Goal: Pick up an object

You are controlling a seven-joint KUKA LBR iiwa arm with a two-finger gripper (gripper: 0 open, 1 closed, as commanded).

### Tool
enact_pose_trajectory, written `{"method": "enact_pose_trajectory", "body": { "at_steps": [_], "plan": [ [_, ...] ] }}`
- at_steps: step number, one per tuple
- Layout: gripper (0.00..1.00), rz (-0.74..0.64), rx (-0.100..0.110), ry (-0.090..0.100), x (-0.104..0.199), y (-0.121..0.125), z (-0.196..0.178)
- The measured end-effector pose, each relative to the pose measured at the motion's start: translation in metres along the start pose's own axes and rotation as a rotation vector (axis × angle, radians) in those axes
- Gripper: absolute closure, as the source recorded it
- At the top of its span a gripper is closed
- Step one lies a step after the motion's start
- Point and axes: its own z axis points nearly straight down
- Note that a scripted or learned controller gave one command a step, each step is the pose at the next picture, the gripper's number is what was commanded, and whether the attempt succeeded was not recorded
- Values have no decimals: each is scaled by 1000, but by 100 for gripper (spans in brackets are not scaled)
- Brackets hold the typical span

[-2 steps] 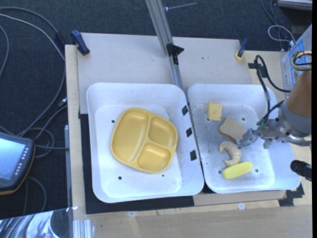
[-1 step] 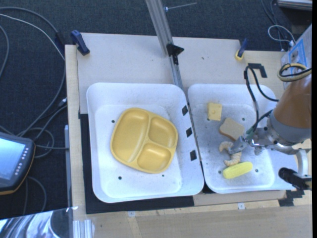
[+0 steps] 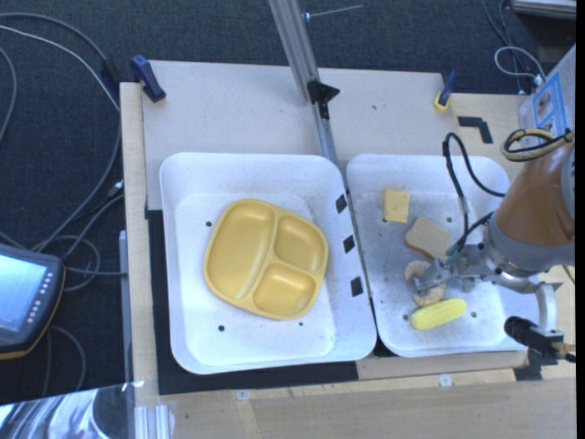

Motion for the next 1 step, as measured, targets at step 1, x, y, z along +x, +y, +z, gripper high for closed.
{"method": "enact_pose_trajectory", "body": {
  "at_steps": [1],
  "plan": [
    [100,-1,-5,-1,0,1,-12]
  ]
}}
